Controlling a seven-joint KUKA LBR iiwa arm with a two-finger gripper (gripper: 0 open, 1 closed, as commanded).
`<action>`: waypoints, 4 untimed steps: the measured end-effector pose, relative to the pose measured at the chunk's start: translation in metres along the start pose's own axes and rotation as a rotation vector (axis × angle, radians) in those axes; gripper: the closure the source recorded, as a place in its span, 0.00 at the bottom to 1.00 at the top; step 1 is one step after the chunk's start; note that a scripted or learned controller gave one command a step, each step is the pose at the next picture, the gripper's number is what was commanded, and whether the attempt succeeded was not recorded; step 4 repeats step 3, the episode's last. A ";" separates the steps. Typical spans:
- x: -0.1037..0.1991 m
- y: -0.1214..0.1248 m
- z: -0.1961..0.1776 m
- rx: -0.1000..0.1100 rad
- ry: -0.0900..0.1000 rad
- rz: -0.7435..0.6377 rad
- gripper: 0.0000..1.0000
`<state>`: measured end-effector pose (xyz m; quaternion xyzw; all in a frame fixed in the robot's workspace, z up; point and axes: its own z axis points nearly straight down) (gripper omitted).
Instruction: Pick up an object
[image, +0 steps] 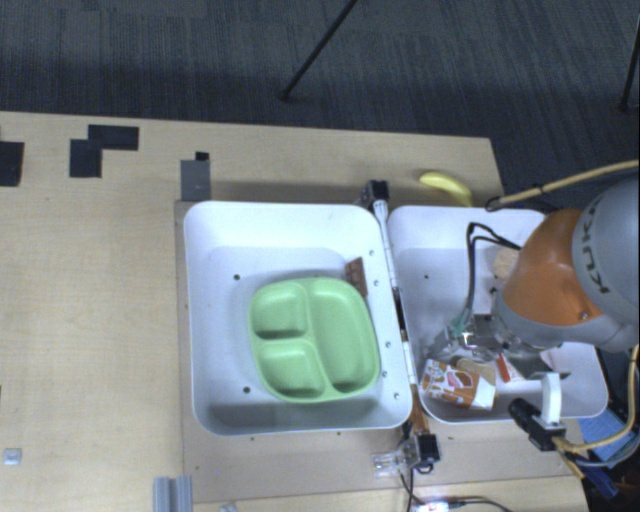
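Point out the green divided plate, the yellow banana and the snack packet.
green divided plate (313, 338), camera view, centre ridge.
yellow banana (446, 185), camera view, middle of its curve.
snack packet (456, 383), camera view, printed face.

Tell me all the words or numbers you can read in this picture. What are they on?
"KU": dark letters on the grey arm, cut off at the picture's edge.
The packet in the right bin has orange, red and white print, too blurred to read.
The green plate in the left bin has no writing.
The yellow thing behind the bins has none to read.

Left bin (215, 300) crowded by green tray (313, 338)
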<state>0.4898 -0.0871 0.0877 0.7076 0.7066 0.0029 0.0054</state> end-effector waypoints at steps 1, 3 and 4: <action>0.001 0.002 -0.011 -0.004 0.001 -0.001 1.00; 0.001 0.004 -0.022 -0.007 0.002 -0.003 1.00; 0.001 0.004 -0.022 -0.007 0.002 -0.003 1.00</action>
